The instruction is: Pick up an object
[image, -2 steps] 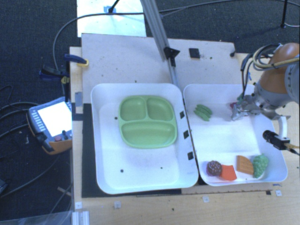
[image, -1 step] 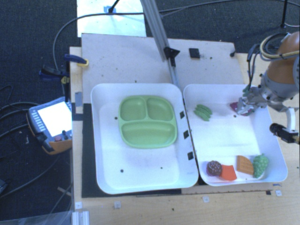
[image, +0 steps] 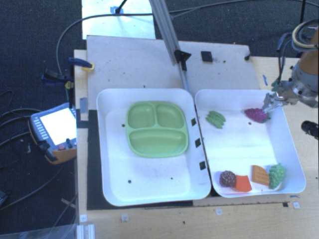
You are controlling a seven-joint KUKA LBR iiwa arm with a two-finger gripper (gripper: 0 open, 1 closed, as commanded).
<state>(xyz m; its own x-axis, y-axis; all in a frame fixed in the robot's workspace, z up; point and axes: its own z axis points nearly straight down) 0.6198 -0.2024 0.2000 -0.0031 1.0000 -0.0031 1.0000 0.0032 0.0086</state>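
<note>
A: Start at the left — what's there?
B: A handheld pendant (image: 54, 133) with a lit screen lies on the dark floor. Then two shallow, glossy white bins. The left bin (image: 114, 183) holds one matte green plate (image: 156, 129), rounded and split into three compartments

A: And the right bin (image: 244, 148)?
B: Six small toy foods. A ridged green pea pod (image: 216, 118) near the back; a bumpy purple grape cluster (image: 256, 115) at the back right. Along the front edge, in a row: a round brown-and-red piece (image: 228, 178), an orange wedge (image: 242, 183), a tan waffle-textured square (image: 259, 175), a knobbly green broccoli (image: 277, 173)

A: The gripper (image: 269, 105)?
B: Right at the grapes' edge, reaching in from the right. Too small and blurred to tell whether its fingers are spread or clamped. The arm (image: 305, 68) is cut off by the frame
</note>
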